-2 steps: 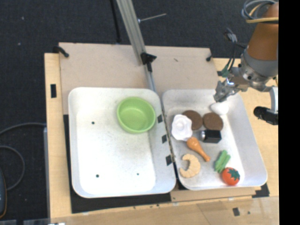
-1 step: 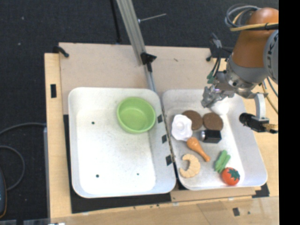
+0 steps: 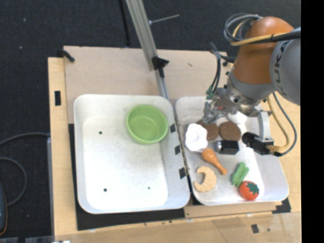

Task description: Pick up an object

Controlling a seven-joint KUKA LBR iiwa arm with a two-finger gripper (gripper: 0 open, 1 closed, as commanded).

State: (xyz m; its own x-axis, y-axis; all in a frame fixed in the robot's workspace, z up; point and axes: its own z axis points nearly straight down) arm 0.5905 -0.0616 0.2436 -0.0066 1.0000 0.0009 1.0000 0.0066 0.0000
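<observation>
Evidently the end effector (image 3: 218, 116) hangs low just behind the brown discs (image 3: 224, 131), presumably lining up a grasp; its grip I cannot tell.

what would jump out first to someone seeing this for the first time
The orange-banded arm reaching in from the right, over the back of the right bin. Next, the lime green bowl alone in the left bin, then the toy food cluster, with its red tomato near the front.
</observation>
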